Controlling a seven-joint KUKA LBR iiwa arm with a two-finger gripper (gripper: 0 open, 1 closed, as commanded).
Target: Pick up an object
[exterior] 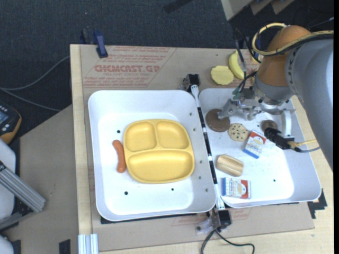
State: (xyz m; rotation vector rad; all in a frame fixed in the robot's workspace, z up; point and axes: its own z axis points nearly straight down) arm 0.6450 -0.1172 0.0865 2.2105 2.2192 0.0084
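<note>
My gripper [239, 108] hangs low over the far end of the right bin [296, 187], under the grey arm with its orange band [278, 62]. Just left of and below it lies a brown disc [216, 120]. A chocolate-chip cookie [238, 133] sits directly in front of the gripper. A small red, white and blue carton [255, 144] lies to the cookie's right. A tan bread roll [230, 164] and a second carton [235, 188] lie nearer the front edge. I see nothing held by the gripper.
The left bin [103, 184] holds a yellow divided plate [158, 151] and an orange sausage [119, 155] beside it. Two yellow toy pieces [222, 74] lie on the bench behind the right bin. A dark round item [269, 125] sits under the arm. A cable [304, 146] crosses the right bin.
</note>
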